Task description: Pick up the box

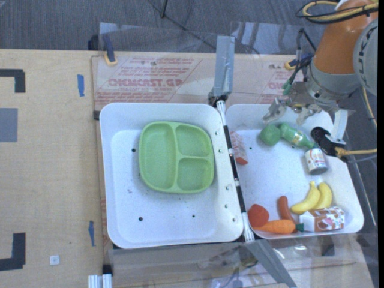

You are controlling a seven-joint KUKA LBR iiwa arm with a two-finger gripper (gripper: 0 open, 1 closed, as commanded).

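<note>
While the tool (295,108) hovers with fingers spread, holding nothing, the small white-and-brown carton box (324,220) lies toward five o'clock. Its long axis runs roughly three-to-nine.

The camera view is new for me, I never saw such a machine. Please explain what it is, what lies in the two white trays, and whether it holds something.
One camera looks down at a slant. The grey and orange robot arm reaches in from the right; its gripper hangs over the right white bin, holding nothing I can see. That bin has green toy vegetables, a small can, yellow bananas, an orange carrot and the small carton box. The left white bin holds a green divided plate.
</note>
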